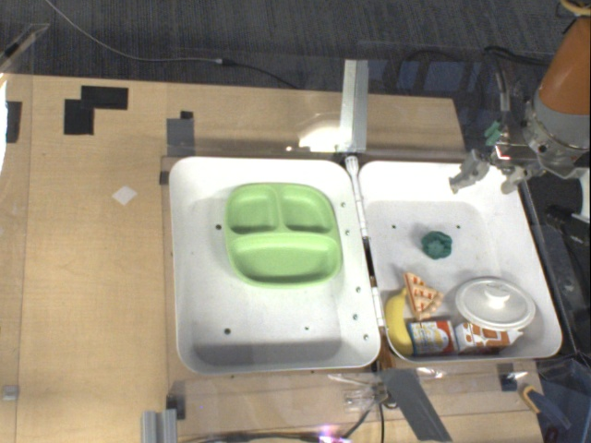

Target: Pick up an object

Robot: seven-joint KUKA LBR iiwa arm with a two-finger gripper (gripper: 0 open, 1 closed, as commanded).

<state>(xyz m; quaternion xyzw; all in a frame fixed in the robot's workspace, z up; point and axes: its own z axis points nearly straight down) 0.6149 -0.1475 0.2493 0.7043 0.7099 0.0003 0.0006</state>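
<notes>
The right bin (406, 201) holds a small dark green lump (438, 244) near its middle. Along its front lie a yellow banana (396, 325), a pizza slice (422, 294), a carton lying on its side (452, 337) and a white lidded bowl (496, 305). My gripper (485, 175) hangs over the bin's far right corner, above and to the right of the green lump. Its two grey fingers stand apart, with nothing between them.
The left bin (199, 275) carries a green divided tray (282, 232). A metal post (355, 109) stands behind the wall between the bins. The arm's orange band (565, 81) is at the upper right. Black marks (92, 107) lie on the bench at the left.
</notes>
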